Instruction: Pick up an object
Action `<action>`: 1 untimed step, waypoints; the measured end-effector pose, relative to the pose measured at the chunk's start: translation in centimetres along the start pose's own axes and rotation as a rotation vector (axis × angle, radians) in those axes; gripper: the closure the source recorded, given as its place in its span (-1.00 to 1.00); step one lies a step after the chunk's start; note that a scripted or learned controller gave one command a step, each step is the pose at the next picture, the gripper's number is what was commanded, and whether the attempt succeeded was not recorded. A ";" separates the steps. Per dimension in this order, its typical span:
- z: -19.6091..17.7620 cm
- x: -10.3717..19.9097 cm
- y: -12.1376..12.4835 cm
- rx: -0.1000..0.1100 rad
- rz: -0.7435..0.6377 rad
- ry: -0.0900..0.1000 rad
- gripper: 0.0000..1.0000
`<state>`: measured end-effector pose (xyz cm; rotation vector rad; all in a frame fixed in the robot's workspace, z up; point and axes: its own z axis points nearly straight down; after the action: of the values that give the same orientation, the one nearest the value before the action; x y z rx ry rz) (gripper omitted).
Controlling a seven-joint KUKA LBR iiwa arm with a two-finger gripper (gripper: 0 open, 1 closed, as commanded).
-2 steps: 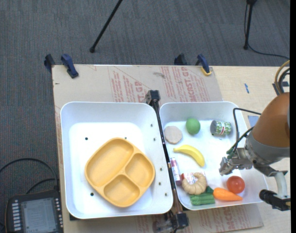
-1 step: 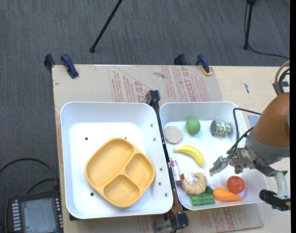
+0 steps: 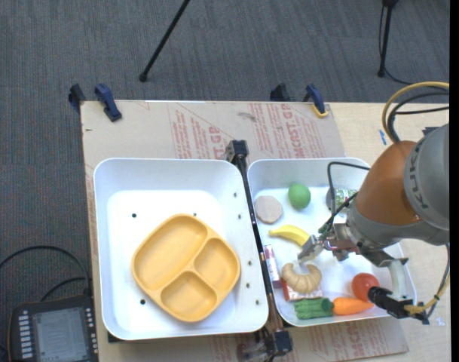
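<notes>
My gripper (image 3: 310, 249): fingers spread, pinching nothing. Croissant (image 3: 302, 277): just near-left of fingertips, long axis left-right. Banana (image 3: 289, 235): far-left.

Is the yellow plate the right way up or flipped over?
Right way up. The yellow plate lies flat in the left bin, its three hollow sections facing up.

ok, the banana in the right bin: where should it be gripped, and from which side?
Probably the banana's thick middle, coming straight down, fingers closing across its narrow width. It lies flat and curved, ends tapering, with bare bin floor above and below it. The gripper hovers just off its right end, and the croissant lies close below, so stay off that end.
</notes>
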<state>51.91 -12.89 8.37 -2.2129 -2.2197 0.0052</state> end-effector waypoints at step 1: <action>-0.6 0.0 0.0 0.006 -0.001 0.003 1.00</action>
<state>51.92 -12.88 8.98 -2.2077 -2.2163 0.0090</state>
